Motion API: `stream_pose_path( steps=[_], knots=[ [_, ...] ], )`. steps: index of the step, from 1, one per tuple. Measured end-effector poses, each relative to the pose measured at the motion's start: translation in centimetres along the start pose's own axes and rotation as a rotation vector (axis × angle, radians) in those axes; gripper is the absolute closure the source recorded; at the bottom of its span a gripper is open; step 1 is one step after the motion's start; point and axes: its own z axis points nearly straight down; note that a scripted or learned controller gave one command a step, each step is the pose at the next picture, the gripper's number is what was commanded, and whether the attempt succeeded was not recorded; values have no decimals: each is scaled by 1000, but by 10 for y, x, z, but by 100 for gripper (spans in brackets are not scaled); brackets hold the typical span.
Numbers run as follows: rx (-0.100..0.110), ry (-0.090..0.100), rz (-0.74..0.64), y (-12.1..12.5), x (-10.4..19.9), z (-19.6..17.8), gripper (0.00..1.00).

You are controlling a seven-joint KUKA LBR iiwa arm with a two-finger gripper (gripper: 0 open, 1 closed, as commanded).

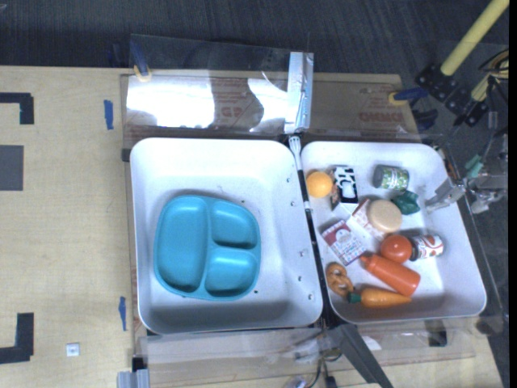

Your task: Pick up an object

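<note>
Pale wooden bench [65,241] bearing two shallow white plastic bins [161,168] [460,241] side by side, touching.

A robotics lab: taped wooden bench [65,217], two white bins [161,168], toy food [392,273].

I see a glossy, smooth blue plastic tray [208,247] in a matt white plastic bin [153,176], on my pale wooden bench [65,217]

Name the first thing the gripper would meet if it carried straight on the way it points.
Probably the small dark-green object, since the gripper seems to aim leftward across the right white bin, though depth is unclear.
</note>
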Motion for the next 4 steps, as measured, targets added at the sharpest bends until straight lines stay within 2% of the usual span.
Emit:
stream_pose_path(
  steps=[1, 2, 3, 4],
  knots=[
    [-4, -3, -161, 80, 27, 50, 0],
    [2, 0, -262, 101, 16, 113, 0],
    [-26, -15, -385, 96, -9, 154, 0],
    [12, 4, -522, 139, -1, 165, 0]
  ],
)
